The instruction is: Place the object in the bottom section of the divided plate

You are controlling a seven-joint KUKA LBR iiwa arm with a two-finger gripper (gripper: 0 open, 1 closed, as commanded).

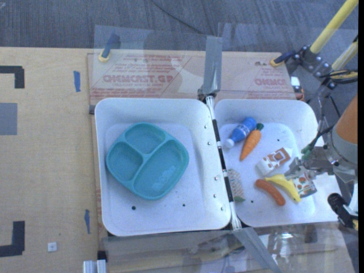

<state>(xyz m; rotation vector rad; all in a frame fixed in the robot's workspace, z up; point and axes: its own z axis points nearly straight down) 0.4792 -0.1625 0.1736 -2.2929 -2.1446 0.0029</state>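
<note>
1. The teal divided plate (147, 160) lies in the left white bin (114, 115), tilted on the slant, with two small sections toward the upper left and one large section toward the lower right.
2. The right white bin (267, 110) holds the loose things: a blue bottle (242, 131) and a toy carrot (251, 142) near its upper left, a small white carton (274, 159) in the middle, a red sausage (270, 191) and a yellow banana (286, 186) lower down.
3. A corn cob (235, 185) lies against the bin's left wall, beside the divider.
4. The gripper (301, 167) hangs over the right side of that bin, just right of the carton and just above the banana.
5. Whether it is apart or together cannot be told from this slant; nothing is seen between its tips.
6. The arm (348, 132) reaches in from the right edge, over the bench (45, 152).
</note>
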